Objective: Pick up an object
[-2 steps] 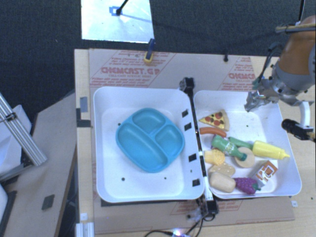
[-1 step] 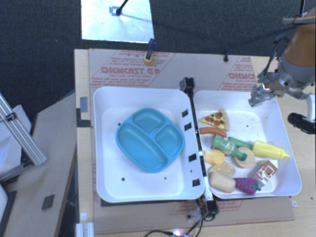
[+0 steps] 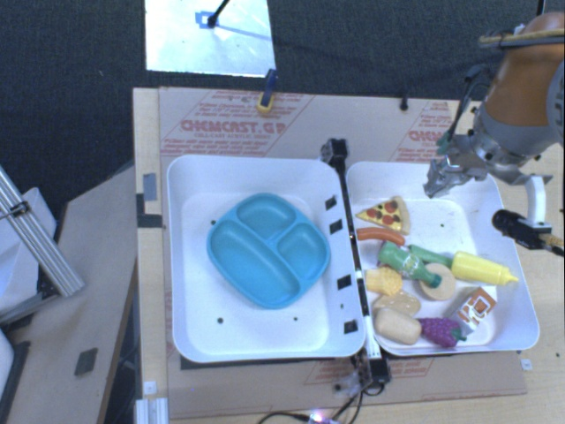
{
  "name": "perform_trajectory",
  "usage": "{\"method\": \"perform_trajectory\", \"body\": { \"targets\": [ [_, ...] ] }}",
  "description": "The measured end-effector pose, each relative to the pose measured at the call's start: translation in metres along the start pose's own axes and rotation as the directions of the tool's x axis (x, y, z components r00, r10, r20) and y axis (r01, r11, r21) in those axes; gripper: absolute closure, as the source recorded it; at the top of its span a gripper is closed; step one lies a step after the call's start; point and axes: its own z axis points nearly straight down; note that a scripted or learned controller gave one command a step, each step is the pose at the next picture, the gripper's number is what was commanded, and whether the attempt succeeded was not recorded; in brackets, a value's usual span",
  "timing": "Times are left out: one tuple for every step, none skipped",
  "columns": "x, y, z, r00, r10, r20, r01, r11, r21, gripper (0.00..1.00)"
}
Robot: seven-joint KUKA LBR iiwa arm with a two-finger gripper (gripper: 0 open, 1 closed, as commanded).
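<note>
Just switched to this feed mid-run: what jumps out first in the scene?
The big blue divided plate lies alone in the left bin. The right bin holds a crowd of toy food, with a pizza slice near its top and a yellow mustard bottle on its right side. The gripper hangs over that bin's upper edge, above the pizza slice, with nothing seen in it.

From my remote seat I could read red print on the protective sheet (image 3: 231,124) covering the surface behind the bins: "CHEMCAST GP", repeated across it, clearest at the back left. More red lettering of the same kind showed near the back right corner (image 3: 430,113), but it was too broken up for me to make out.
</note>
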Motion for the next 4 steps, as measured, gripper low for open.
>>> {"method": "perform_trajectory", "body": {
  "targets": [
    [0.046, -0.025, -0.007, 1.000, 0.000, 0.000, 0.000, 1.000, 0.001, 1.00],
    [0.103, -0.053, -0.005, 1.000, -0.001, -0.001, 0.001, 1.000, 0.003, 1.00],
    [0.149, -0.082, -0.005, 1.000, 0.000, -0.001, 0.000, 1.000, 0.003, 1.00],
    [0.204, -0.092, 0.008, 1.000, -0.001, -0.001, 0.001, 1.000, 0.003, 1.00]
  ]
}}
